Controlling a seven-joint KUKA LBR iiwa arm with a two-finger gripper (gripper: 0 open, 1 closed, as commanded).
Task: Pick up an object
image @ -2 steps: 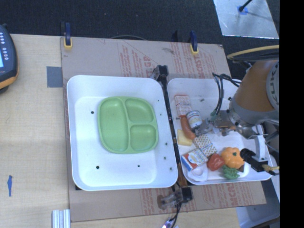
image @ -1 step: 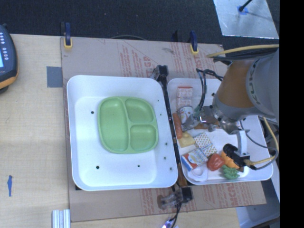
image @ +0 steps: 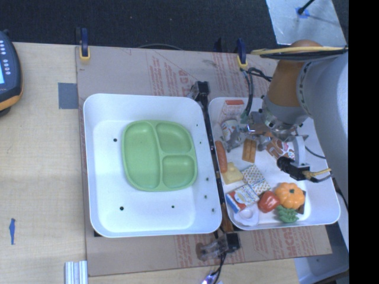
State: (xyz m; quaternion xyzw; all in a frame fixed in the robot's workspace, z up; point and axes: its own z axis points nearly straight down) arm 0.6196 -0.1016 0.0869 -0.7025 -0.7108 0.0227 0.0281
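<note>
Wooden table [image: 41, 158] carried two white bins; left bin [image: 100, 206] held a green divided plate [image: 159, 155], right bin [image: 323, 209] toy food. Pincer [image: 260, 129] hung over the right bin's far end nr a cracker [image: 249, 149]; cannot tell its state. Best to centre on one item w/ clearance before descending

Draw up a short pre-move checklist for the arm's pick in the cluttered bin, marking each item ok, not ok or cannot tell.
1. Gripper over the right bin, where the objects lie: ok.
2. Object between the fingers: cannot tell; the wrist hides them.
3. Fingers open for a grasp: cannot tell.
4. Target standing free: not ok; the brown block and orange sausage lie in a crowded pile.
5. Left bin ready to receive: ok; it holds a green divided plate.
</note>
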